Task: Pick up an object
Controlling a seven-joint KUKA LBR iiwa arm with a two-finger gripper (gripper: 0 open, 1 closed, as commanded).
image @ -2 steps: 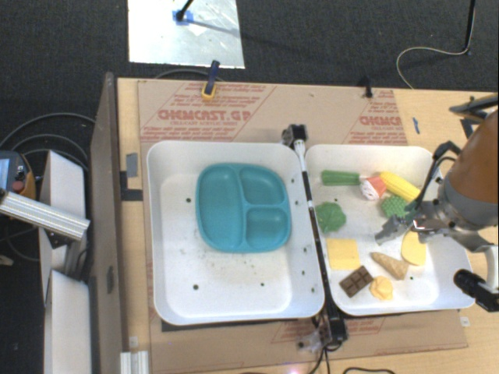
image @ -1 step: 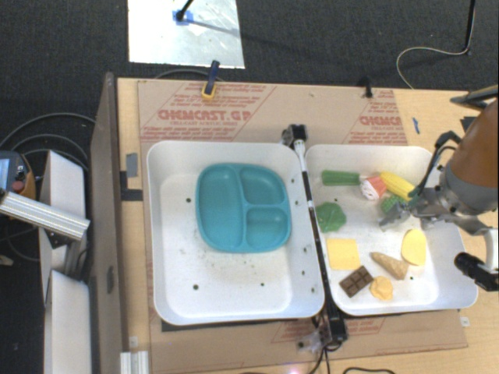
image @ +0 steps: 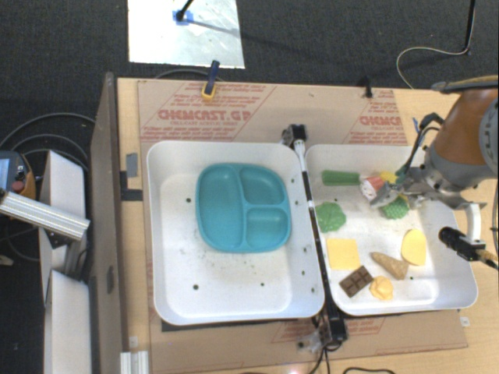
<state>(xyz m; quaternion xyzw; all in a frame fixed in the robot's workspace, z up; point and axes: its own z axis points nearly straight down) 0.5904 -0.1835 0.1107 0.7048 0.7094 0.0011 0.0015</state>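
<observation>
The right bin (image: 456, 291) holds several toy foods. Among them are a green bar (image: 341, 178), a red and white piece (image: 373, 185), a leafy green piece (image: 330, 216), a yellow square slice (image: 343, 252), a brown chocolate block (image: 357, 280), a tan cone (image: 390, 265), a yellow oval (image: 414, 246) and a small orange-yellow lump (image: 381, 287). My gripper (image: 395, 193) reaches in from the right and hangs low over a second bumpy green piece (image: 395, 209), next to the red and white piece. Its body hides the top of that green piece.
The left bin (image: 171, 287) carries a teal divided plate (image: 242, 207). A ridge (image: 309, 224) separates the two bins. The grey arm with its orange band (image: 468, 127) spans the right bin's far right corner. A black and white fitting (image: 465, 240) sticks out over the right rim.
</observation>
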